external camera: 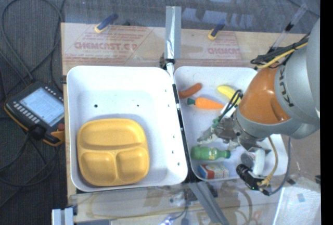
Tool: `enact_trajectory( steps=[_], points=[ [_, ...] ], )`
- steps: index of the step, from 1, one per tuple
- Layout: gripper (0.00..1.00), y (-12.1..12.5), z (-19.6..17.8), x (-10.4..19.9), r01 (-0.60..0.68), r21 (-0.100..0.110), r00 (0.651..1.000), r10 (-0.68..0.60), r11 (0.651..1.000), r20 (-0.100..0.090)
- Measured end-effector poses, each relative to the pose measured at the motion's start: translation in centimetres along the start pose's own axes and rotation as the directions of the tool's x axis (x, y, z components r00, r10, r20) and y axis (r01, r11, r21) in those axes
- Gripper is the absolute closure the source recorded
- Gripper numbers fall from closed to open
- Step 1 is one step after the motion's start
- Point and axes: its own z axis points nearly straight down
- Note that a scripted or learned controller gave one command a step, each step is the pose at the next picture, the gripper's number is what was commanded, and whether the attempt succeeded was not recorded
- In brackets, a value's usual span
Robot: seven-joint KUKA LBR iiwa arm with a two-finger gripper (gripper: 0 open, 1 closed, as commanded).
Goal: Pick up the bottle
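Bottle first: the small green plastic bottle (209, 153) lies on its side near the front of the right shallow white bin (183, 95), its cap end pointing toward my arm, with the left white bin (117, 80) alongside holding a yellow three-compartment plastic tray (113, 151). My grey arm with its orange band (263, 100) hangs over the right bin, and my two-finger gripper (217, 133) sits just above the bottle, though I cannot tell how it is set or whether it touches the bottle. Smaller things share that bin: an orange toy carrot (207, 103), a yellow banana (227, 91), a reddish sausage (190, 90) toward the back, and a small red-and-white carton (214, 171) just in front of the bottle.
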Motion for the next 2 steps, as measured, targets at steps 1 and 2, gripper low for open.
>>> enact_trajectory(
  steps=[1,2],
  points=[
    [0.00,0.35,1.65,-0.41,-0.168,-0.008,0.986,0.168,0.986,-0.007],
    [0.00,0.63,1.64,-0.49,-0.300,-0.014,0.954,0.300,0.954,-0.010]
  ],
)
